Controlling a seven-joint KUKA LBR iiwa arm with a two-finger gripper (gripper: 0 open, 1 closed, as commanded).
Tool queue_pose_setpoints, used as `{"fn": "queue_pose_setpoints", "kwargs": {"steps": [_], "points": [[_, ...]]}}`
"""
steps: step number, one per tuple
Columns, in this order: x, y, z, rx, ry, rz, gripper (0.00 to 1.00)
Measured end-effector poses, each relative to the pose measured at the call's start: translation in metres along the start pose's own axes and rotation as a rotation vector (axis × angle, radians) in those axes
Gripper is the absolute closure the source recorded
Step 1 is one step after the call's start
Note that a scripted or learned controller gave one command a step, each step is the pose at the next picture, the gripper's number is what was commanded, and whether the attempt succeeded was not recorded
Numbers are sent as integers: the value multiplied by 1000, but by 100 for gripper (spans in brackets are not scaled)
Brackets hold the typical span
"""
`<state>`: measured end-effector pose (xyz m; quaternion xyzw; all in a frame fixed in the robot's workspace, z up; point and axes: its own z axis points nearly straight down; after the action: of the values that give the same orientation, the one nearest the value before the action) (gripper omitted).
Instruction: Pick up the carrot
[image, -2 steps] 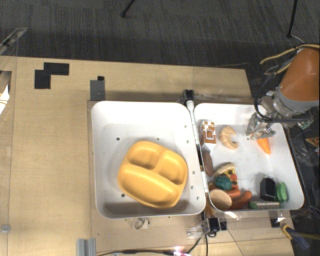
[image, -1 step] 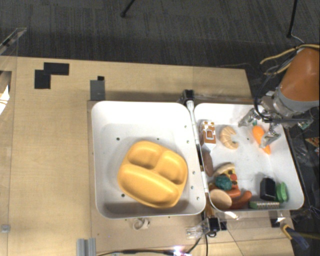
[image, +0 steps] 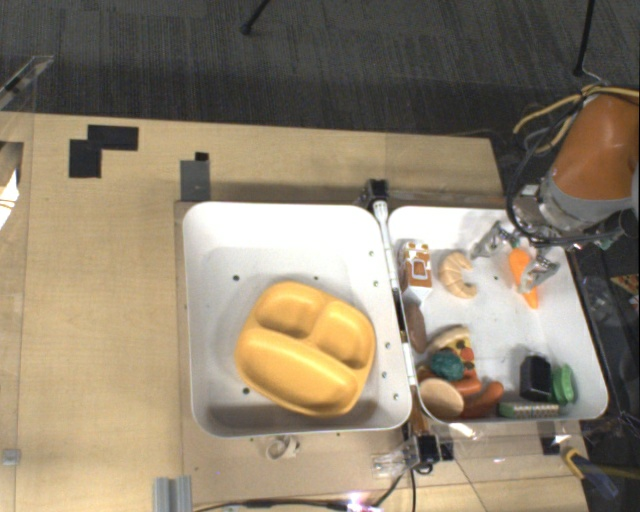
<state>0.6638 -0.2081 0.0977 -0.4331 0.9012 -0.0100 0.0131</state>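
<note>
The carrot (image: 524, 276) is small and orange and lies near the back right of the right bin (image: 580, 340), its thin tip pointing toward the front. My gripper (image: 516, 254) hangs right over its thick end. One finger is to the carrot's left and the other close against its right side. The fingers are spread wider than the carrot, so the gripper looks open. The carrot appears to rest on the bin floor.
A tan croissant-like toy (image: 460, 273) and a small orange-and-white box (image: 416, 265) lie left of the carrot. Several toy foods (image: 456, 372) and a black-and-green item (image: 545, 380) crowd the bin's front. A big yellow bread-shaped object (image: 305, 345) sits in the left bin (image: 215, 260).
</note>
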Motion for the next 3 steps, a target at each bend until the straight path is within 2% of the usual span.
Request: {"fn": "queue_pose_setpoints", "kwargs": {"steps": [1, 2, 3], "points": [[9, 16, 3, -7, 0, -160, 0], [7, 11, -14, 9, -8, -156, 100], [64, 84, 4, -19, 3, -477, 100]]}}
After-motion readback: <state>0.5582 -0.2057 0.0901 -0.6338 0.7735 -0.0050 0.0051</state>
